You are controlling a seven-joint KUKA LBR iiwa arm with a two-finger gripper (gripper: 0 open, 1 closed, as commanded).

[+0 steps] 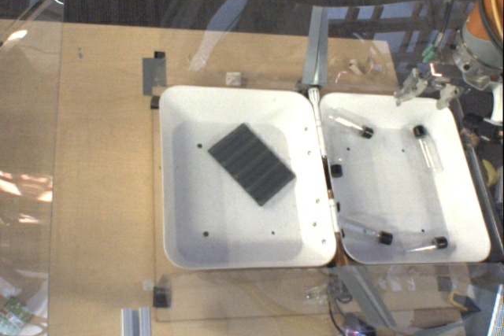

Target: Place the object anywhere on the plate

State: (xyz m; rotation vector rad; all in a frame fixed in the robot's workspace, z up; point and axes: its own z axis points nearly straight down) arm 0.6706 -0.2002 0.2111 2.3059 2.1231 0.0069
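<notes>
Left bin (177, 169): 1 dark ribbed plate (251, 164), rectangular, lying flat and turned at an angle, near the bin's middle. Nothing on it.

Right bin (465, 193): 4 clear tubes with black caps. Upper-left tube (352, 125) slanted near the top. Upper-right tube (426, 147) almost parallel to the right wall. Lower-middle tube (368, 232) and lower-right tube (429, 245) near the bottom edge. 1 small black item (336, 169), possibly a loose cap, just beside the divider.

Gripper (428, 89): hovering at the right bin's top rim, above the upper right corner, fingers apart, nothing between them.

Position relative to claw: upper-right tube nearest, just below the gripper in the view; upper-left tube further left; both lower tubes well apart from it. Which tube serves as the object: not determinable.

Risks, as judged:
- Tubes thin, smooth and round; likely to roll or squirt out if fingers close off-centre or along the length.
- Upper-right tube near the wall; 1 finger could strike the rim on descent.
- Transparent bodies hard to locate; a closure on air plausible.
- Carry must clear the raised divider; a weak hold could drop the tube short of the plate.
- Ribbed surface may let a released tube roll off.
</notes>
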